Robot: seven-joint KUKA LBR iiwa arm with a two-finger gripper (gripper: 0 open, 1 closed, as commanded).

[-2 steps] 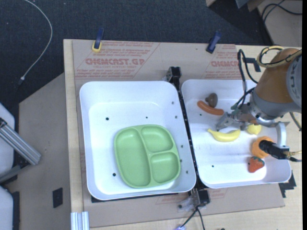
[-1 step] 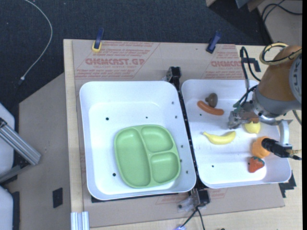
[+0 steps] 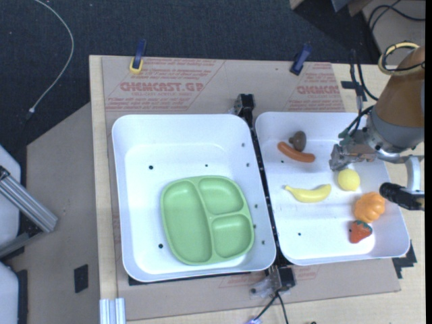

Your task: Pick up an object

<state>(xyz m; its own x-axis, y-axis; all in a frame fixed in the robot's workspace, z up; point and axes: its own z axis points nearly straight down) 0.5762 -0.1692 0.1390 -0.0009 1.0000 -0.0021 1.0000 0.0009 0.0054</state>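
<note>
The end effector [image 3: 349, 159] hovered just above the lemon [image 3: 348, 180] in the right bin [image 3: 324, 252]; whether it was open was impossible to tell. The lemon looked light, stiff and smooth, likely slippery, so a hold across its middle seemed best.

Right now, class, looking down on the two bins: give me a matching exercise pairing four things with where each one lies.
Things:
1. green divided plate
2. sausage
3. banana
4. strawberry

Places:
A. right bin, near corner, below the orange pumpkin
B. left bin
C. right bin, far end, beside a brown lump
D. right bin, middle, left of the lemon

Pairs: 1-B, 2-C, 3-D, 4-A
</note>
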